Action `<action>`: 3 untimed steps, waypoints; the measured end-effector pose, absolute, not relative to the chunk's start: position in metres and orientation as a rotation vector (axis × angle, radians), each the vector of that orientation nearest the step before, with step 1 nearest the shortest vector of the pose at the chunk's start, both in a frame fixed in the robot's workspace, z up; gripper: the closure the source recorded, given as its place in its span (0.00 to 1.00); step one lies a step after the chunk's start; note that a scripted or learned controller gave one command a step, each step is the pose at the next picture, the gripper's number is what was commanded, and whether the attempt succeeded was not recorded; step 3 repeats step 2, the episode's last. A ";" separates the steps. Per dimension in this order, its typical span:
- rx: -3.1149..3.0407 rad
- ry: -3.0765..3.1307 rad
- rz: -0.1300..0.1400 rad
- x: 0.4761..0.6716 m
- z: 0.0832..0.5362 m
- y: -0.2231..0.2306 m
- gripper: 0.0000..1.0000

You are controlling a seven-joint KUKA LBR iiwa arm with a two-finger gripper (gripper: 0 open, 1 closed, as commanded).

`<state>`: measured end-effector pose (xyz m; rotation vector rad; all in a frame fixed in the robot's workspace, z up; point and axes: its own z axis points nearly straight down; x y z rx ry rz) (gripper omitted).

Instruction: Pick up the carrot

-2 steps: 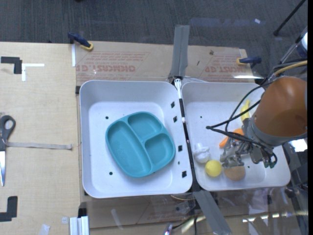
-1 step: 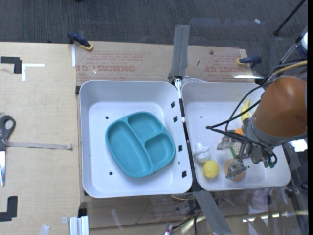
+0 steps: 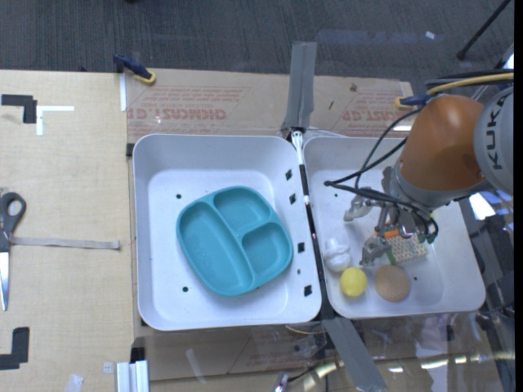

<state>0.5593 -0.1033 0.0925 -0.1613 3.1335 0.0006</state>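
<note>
My gripper (image 3: 382, 233) hangs low over the middle of the right bin (image 3: 458, 296), under the arm's orange band. Right beneath it a small orange patch shows, which looks like part of the carrot (image 3: 394, 233); most of it is hidden by the gripper and its cables. I cannot tell whether the gripper touches or holds it. A beige speckled piece (image 3: 411, 250) lies just right of that orange patch.
A yellow round item (image 3: 353, 282) and a brown round one (image 3: 392, 285) lie near the right bin's front wall, with a white lump (image 3: 335, 253) to their left. The left bin (image 3: 147, 219) holds a teal divided plate (image 3: 204, 260). Scissors (image 3: 8, 219) lie at far left on the bench.
</note>
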 end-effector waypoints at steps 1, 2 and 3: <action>-0.162 3.128 0.000 0.561 0.103 -0.103 1.00; 0.028 3.135 0.000 0.585 0.258 -0.085 1.00; 0.028 3.135 0.000 0.585 0.258 -0.085 1.00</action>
